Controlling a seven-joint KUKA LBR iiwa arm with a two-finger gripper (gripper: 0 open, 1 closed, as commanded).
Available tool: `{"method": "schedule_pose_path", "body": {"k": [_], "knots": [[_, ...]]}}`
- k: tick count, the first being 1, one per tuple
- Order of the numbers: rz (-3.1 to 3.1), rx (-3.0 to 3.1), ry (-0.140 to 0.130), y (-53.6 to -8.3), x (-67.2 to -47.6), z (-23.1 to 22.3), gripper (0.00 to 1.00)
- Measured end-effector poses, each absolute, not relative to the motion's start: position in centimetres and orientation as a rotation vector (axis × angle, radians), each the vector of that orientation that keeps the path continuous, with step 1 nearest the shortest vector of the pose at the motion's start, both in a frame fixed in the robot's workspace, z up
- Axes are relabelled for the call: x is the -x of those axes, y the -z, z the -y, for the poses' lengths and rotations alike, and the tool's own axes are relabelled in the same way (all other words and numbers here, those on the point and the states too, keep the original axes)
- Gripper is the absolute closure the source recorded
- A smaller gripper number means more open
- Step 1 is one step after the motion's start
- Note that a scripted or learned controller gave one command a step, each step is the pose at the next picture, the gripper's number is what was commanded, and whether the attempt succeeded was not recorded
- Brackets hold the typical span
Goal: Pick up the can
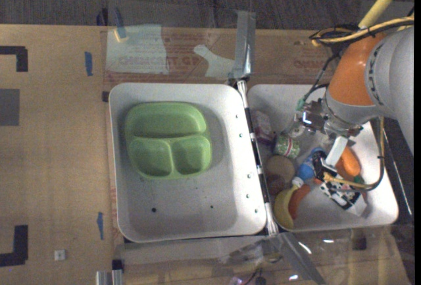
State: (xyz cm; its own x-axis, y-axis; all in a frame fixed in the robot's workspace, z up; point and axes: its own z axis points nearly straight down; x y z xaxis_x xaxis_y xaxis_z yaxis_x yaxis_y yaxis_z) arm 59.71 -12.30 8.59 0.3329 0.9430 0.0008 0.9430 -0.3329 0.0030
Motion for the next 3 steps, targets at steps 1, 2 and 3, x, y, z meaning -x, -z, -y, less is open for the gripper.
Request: {"method": "schedule_pose_path", "body": {"k": [1, 2, 3], "knots": [[-1.805, -2.565, -0.010, -9.8, -59.8, 12.5, 1.00], [-1.713, -2.633, 0.000, -25.0, -61.2, 6.9, 1.00], [-2.057, -2.368, -0.002, -26.6, -61.1, 16.2, 1.00]]}}
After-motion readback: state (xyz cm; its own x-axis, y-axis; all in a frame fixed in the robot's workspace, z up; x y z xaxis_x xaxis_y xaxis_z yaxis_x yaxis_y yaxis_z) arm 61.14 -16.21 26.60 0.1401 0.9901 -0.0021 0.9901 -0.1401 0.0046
